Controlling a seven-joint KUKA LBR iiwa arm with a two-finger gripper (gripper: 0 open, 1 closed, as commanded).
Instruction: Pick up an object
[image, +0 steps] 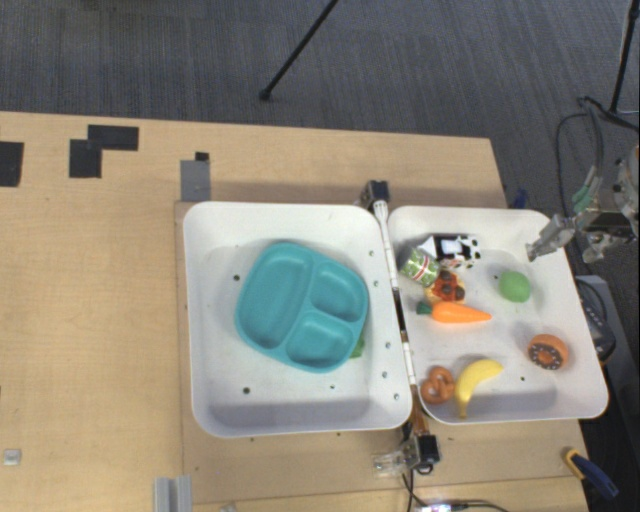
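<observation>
On my left sits the left bin (210, 390) with a teal divided plate (303, 305) in it. The right bin (590, 385) holds my choices: a small can (420, 267), a carrot (461, 314), a pretzel (437, 384), a banana (474, 381), a green ball (515, 287) and a chocolate doughnut (548, 351). My gripper (552, 240) hangs at that bin's far right rim, apparently holding nothing, though it looks small and blurred here. I judge I'm at the approach step. Next I must settle over one item, likely the green ball nearby, and descend squarely.
</observation>
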